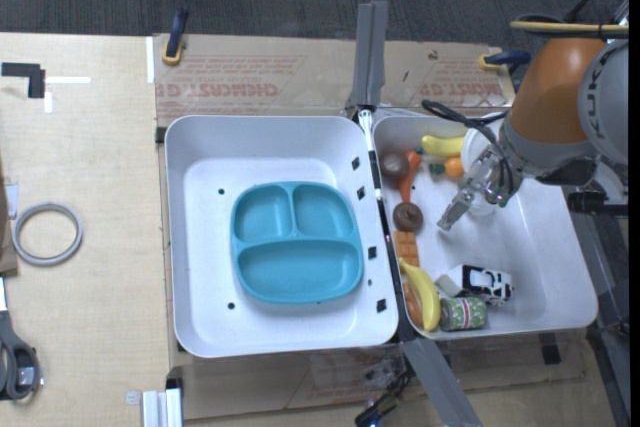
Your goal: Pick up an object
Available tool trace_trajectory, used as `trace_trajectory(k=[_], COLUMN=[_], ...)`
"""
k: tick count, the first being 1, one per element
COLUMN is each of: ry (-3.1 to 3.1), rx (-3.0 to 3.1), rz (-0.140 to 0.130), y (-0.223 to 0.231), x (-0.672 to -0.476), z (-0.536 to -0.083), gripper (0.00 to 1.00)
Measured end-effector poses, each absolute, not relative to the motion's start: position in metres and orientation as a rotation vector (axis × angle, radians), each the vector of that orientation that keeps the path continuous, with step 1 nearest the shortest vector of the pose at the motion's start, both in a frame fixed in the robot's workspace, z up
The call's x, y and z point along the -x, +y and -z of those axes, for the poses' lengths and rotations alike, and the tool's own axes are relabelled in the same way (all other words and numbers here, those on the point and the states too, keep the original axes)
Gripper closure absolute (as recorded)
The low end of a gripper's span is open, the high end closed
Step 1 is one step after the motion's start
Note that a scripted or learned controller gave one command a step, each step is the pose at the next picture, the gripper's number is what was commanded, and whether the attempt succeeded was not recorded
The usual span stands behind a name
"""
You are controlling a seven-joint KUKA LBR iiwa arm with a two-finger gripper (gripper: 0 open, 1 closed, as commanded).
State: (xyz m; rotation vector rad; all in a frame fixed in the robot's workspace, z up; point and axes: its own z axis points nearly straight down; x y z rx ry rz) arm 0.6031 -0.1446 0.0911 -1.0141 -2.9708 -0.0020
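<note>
i'm seeing a grey roll of tape [45,233] lying on the wooden bench [80,145] at the far left of the frame, with a blue clamp [176,35] gripping the cardboard up near the top. the left bin [190,245] is sitting at centre frame, holding a teal divided plate [297,242] flat on its floor.

moving right into the right bin [550,255], i'm looking at a column of play food crowding its left wall: a dark reddish-brown round piece [394,163] at the top, an orange carrot [406,173] just beside it, a brown round piece [407,215] below, then an orange block [406,248], and a yellow banana [423,295] running down to the lower corner. a green can [463,314] is lying on its side beside the banana's lower end, with a small black and white toy car [487,283] just above it. near the bin's upper edge a second yellow piece [442,145] is lying above a small orange ball [454,168].

the gripper [455,213] is hanging over the middle of the right bin, reaching in from the right of the frame, fingers slightly apart and nothing between them, near the brown round piece but not touching it.
</note>
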Motion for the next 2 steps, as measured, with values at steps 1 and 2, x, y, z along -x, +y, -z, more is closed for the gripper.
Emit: trace_trajectory(k=[1, 2], ry=[-2.924, -2.948], rx=[1.134, 1.08], rz=[0.0, 0.024], y=[-0.105, -0.135], x=[-0.635, -0.637], z=[-0.091, -0.129], gripper=[0.0, 0.0])
